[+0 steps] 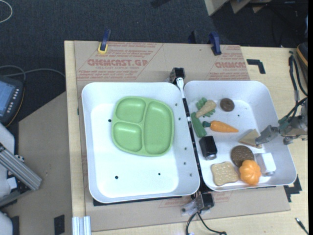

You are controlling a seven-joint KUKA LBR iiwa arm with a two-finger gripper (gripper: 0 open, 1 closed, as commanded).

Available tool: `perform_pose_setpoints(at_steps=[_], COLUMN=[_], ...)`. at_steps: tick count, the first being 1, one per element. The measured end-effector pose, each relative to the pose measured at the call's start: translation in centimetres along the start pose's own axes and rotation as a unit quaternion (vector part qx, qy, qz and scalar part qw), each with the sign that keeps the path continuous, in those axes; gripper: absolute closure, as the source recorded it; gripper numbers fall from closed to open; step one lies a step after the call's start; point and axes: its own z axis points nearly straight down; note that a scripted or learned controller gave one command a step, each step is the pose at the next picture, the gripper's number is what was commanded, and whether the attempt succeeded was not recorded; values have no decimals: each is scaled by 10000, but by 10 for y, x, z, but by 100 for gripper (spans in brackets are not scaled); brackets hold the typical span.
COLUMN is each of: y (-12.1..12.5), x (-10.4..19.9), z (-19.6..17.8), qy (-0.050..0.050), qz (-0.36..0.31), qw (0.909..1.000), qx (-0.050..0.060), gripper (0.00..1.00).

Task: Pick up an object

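Brown board (146,62) under both bins reads "CHEMCAST".

Two bins sit side by side on a bench (146,58). The left bin (98,146) holds a divided plate (143,126) toward its far half. In the right bin (254,94), a carrot (224,127) lies near centre, a cookie (227,104) beyond it, toast (224,173) at the near edge, a block (209,146) leftward.

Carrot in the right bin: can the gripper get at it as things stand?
Probably yes. The carrot lies apart from its neighbours with bare bin floor around it, and the gripper sits just to its right, nothing between.
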Motion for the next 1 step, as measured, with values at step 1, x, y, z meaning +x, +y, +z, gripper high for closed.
perform_pose_setpoints(at_steps=[1], y=[-1], x=[-2], z=[43], qy=[16], qz=[3], qw=[10000], qx=[29], gripper=[0])
